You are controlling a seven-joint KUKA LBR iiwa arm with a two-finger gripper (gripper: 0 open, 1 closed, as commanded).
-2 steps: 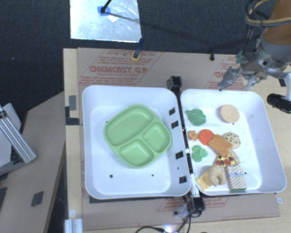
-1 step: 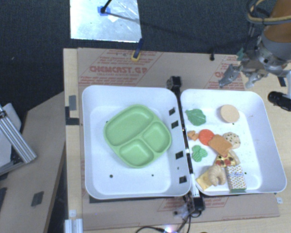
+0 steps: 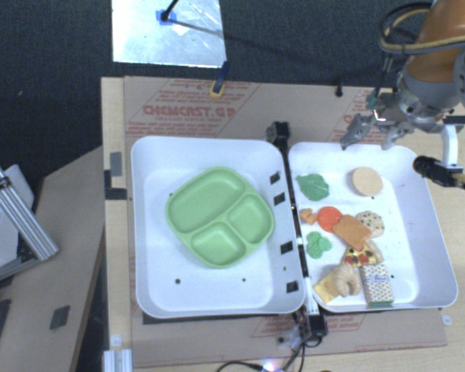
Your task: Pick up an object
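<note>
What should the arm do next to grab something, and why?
Probably come down toward the round cracker. The gripper hangs open above the back edge of the right bin, holding nothing, and that cracker lies nearest, apart from the other toy food.

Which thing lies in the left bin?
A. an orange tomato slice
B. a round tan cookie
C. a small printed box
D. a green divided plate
D: the green divided plate lies alone in the left bin; the small food pieces are all in the right bin.
</note>
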